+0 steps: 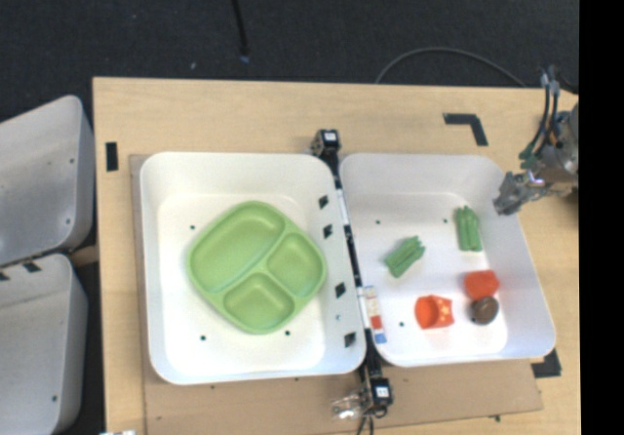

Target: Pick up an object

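The right bin (409,179) holds several small objects. A green toy (405,256) lies near its middle and another green piece (469,228) lies to its right. An orange-red piece (435,311) sits near the front, with a red block (481,283) and a dark brown round piece (484,309) beside it. My gripper (513,194) hangs at the right bin's upper right edge, up and to the right of the green piece and apart from every object. Nothing shows between its fingers.
The left bin (166,189) holds a light green divided plate (256,266). A black divider with clips (343,248) runs between the bins. A black cable (448,58) curves over the bench at the back right. White panels (39,189) stand at the far left.
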Available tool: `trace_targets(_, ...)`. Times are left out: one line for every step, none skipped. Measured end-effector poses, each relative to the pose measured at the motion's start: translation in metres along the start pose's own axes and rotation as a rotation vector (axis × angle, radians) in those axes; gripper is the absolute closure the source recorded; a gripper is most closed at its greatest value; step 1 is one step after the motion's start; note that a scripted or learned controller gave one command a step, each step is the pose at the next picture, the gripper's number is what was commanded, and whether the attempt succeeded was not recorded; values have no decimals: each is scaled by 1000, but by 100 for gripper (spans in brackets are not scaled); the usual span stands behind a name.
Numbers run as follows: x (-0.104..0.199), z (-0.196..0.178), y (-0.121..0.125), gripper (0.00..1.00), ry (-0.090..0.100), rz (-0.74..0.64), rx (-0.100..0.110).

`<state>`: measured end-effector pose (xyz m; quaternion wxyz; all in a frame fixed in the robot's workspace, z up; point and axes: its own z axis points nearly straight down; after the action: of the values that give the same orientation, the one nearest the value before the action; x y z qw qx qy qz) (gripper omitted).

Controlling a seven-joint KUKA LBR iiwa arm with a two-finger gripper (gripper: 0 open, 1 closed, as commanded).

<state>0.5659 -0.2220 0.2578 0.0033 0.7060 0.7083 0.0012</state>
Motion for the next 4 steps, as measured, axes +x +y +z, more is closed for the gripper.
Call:
trace_targets(-2,-30,1,100,1,-1,2)
trace_targets(55,-15,4,100,3,-2,6)
trace_targets(103,-20,13,100,3,-4,5)
trace_targets(162,-5,16,100,3,-4,6)
